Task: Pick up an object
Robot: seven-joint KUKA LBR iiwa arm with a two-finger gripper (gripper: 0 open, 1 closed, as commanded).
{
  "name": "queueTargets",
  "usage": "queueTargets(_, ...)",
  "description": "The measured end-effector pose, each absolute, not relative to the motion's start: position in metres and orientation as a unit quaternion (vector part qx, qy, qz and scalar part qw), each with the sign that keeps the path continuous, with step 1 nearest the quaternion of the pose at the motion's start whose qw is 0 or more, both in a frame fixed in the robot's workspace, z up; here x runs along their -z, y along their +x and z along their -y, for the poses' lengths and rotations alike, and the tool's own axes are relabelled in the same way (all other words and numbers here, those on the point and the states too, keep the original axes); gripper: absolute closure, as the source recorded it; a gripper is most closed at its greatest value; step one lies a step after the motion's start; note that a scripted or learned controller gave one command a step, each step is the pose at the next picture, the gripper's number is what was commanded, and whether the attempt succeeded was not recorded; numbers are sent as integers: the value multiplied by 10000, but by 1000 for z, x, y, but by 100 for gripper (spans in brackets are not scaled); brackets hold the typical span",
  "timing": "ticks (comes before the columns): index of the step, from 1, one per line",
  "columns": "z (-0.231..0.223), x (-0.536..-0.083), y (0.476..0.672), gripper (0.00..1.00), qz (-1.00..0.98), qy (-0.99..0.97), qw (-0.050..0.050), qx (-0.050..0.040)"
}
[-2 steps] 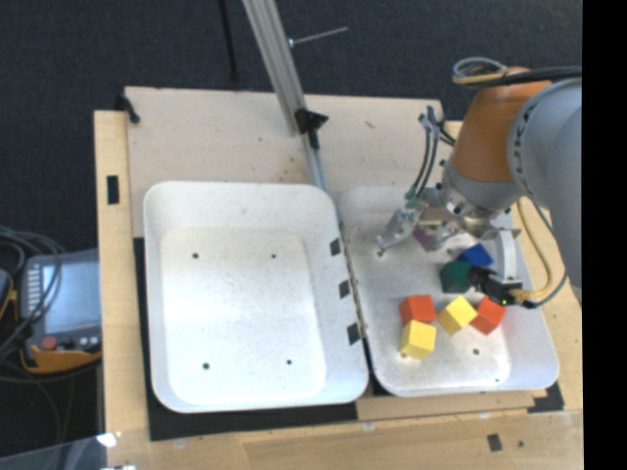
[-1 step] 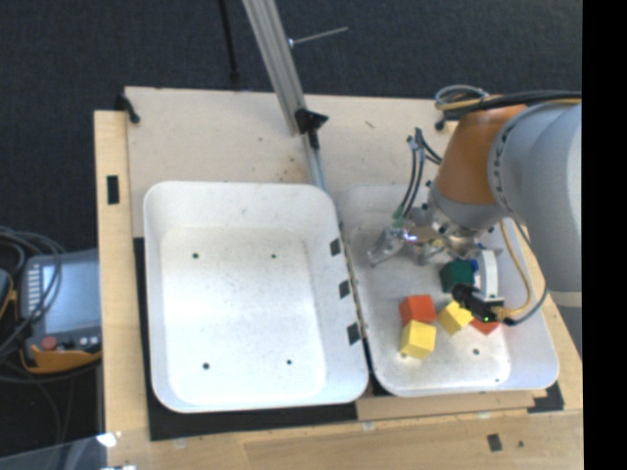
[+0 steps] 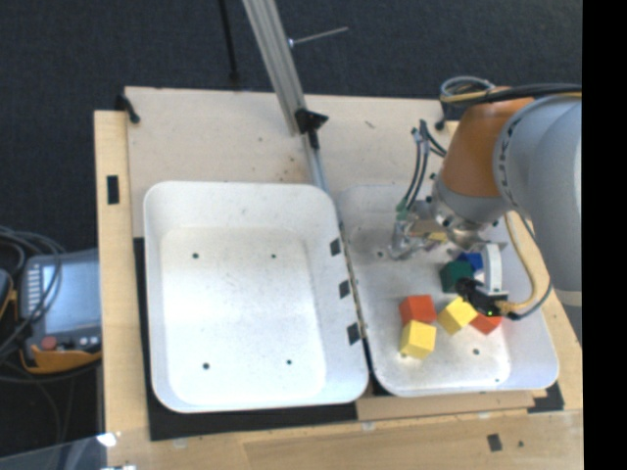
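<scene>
1. The claw (image 3: 405, 243) hangs in the upper part of the right bin (image 3: 529, 365), above bare white floor; whether it is apart or together I cannot tell.
2. The step looks like the approach: nothing is seen clamped.
3. Candidate things lie lower right of it: an orange block (image 3: 418, 308), two yellow blocks (image 3: 417, 339) (image 3: 457, 315), a red block (image 3: 486, 324), and green (image 3: 455, 276) and blue (image 3: 472, 261) pieces under the wrist.
4. Next move likely calls for shifting toward the orange block and descending.
5. The blocks crowd together; the left bin (image 3: 245, 292) offers open room.
</scene>
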State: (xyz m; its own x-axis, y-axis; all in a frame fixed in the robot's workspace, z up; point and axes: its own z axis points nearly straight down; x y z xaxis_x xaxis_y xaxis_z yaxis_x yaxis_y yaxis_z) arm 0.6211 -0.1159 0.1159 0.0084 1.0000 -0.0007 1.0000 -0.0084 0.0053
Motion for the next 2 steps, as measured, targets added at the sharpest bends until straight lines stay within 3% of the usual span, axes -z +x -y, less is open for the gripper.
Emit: queueTargets(2, 104, -234, 625, 100, -7089, 7053, 35, -29)
